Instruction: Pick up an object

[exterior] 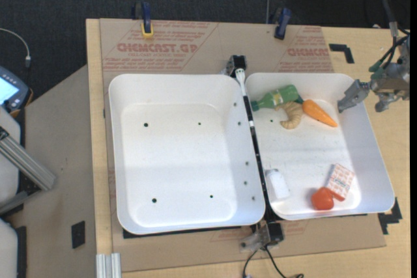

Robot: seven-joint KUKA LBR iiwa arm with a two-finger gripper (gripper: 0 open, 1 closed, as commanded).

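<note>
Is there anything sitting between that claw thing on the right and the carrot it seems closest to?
Nothing visible does. The end effector hangs over the right bin's far right edge, and only bare white floor lies between it and the carrot. The green bottle and the beige piece lie beyond the carrot, to the left.

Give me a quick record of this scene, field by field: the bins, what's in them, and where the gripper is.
left bin: white, shallow, four small dark holes in its floor
right bin: white, shallow, holds all the objects
far end of right bin: green bottle, tan curved piece, orange carrot, clustered together
near end of right bin: red ball, patterned carton, small white block
gripper: above the right bin's far right corner, right of the carrot, nothing seen between its fingers
</note>
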